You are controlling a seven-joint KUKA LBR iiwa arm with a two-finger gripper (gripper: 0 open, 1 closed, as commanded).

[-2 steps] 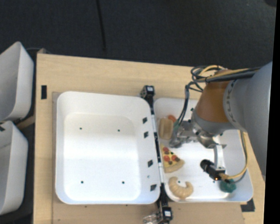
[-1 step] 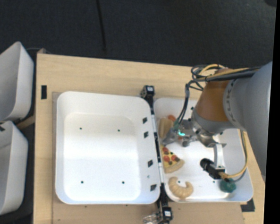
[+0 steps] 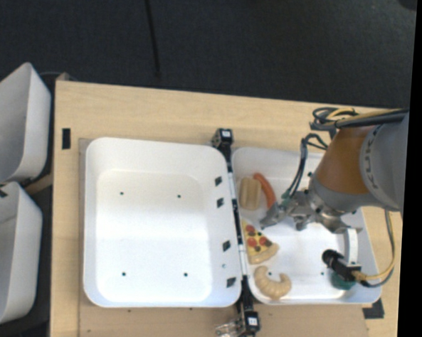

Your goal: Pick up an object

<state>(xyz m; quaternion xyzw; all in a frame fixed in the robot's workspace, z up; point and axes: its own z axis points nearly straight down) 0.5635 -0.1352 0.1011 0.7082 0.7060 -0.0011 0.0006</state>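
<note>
Overhead, the arm (image 3: 353,169) reaches in from three o'clock over the right bin (image 3: 306,295). Its gripper (image 3: 288,215) hangs low near the bin's middle. Along the bin's nine o'clock wall lie a bread piece (image 3: 249,194) touching an orange sausage (image 3: 264,189), a pizza slice (image 3: 258,244), and a croissant (image 3: 272,283) toward six o'clock. At nine o'clock sits the left bin (image 3: 99,186).
</note>
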